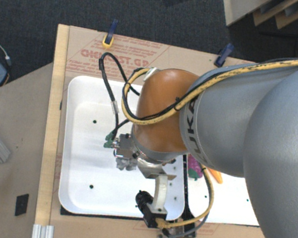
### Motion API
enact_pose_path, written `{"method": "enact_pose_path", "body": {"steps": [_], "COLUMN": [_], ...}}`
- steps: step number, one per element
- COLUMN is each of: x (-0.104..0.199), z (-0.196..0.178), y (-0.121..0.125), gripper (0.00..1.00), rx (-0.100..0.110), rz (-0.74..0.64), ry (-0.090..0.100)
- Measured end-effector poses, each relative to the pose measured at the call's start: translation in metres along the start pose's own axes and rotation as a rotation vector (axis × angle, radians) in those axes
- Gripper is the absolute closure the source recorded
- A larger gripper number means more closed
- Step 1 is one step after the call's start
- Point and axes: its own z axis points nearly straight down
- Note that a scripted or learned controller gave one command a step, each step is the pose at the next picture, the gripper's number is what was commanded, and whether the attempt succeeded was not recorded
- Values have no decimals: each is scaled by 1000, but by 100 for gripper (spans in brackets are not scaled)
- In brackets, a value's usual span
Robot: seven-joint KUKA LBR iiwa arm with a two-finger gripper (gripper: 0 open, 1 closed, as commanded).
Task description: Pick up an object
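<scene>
The left bin (pixel 79 149) lies on a cardboard-covered bench (pixel 51 127), its white floor bare along its left and near edges apart from a few small dark dots. Its right part is covered by the arm (pixel 240 114), so what lies there cannot be told. The arm comes in from the right, its grey body crossing over the right bin (pixel 236 206) and its orange band (pixel 159 109) hanging above the left bin's far right part. Yellow and black cables (pixel 113 95) loop around the band and trail down toward the near edge of the bench.

Below the band, the wrist and gripper (pixel 126 154) point down into the left bin near its middle; whether the pincer is open, closed or gripping anything cannot be told, since the hardware hides its tips.

At the divide between the two bins, just under the arm, a small magenta object (pixel 193 168) shows at the left edge of the right bin, and beside it an orange object (pixel 214 176) pokes out. Both are largely hidden by the arm, and their shapes cannot be made out. The near right part of the right bin's floor is white.

Two clamps (pixel 111 33) hold the cardboard at the bench's far edge.
</scene>
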Motion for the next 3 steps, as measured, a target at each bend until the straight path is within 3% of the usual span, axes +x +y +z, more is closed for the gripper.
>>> {"method": "enact_pose_path", "body": {"steps": [1, 2, 3], "x": [44, 42, 42], "z": [-78, -73, 48], "y": [64, 61, 86], "gripper": [100, 0, 0], "rx": [-30, -19, -9], "rz": [-7, -3, -3], "ry": [11, 8, 4]}}
